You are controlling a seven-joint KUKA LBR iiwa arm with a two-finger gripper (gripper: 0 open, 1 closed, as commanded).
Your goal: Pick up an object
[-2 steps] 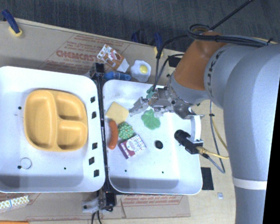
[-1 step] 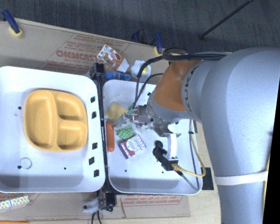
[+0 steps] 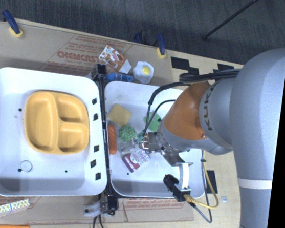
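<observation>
carrot (image 3: 111,137) lies lengthwise beside right bin's (image 3: 123,187) left wall

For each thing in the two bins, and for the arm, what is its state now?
yellow tray: flat in the left bin, compartments up.
yellow block: lying in the right bin.
orange sausage: lying by the divider.
green ball: resting beside the sausage.
red packet: lying flat.
arm: reaching over the right bin.

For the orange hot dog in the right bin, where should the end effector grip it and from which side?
Probably across the middle of the hot dog, coming straight down. It lies flat and long beside the bin's left wall, so the fingers should close across its narrow width, with one finger slipping between it and the wall.
</observation>
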